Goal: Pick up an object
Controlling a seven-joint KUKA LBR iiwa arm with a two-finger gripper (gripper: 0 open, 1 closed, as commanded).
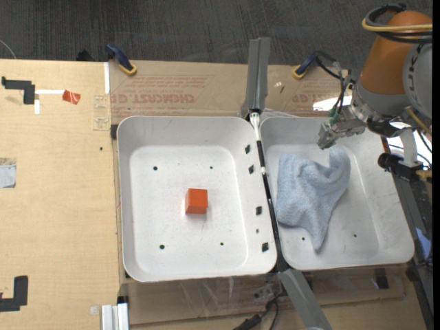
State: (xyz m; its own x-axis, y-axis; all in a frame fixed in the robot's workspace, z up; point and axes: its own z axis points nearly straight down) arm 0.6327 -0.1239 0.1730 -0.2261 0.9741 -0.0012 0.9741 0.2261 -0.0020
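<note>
Left bin [137,253]: holds an orange cube [196,201] near its centre. Right bin [385,246]: holds a crumpled pale-blue cloth [309,191]. My gripper [328,137] hangs over the cloth's upper right corner; whether it grips anything I cannot tell.

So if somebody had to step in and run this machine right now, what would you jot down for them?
Hand: hovering over the far edge of the right bin, just above the top corner of the light blue cloth. I cannot tell whether it is open or shut.
Things: the cloth lies crumpled in the right bin; an orange block sits near the middle of the left bin.
Done: nothing lifted yet.
Left: grab one object and raise it; the cloth looks the nearer candidate.
</note>
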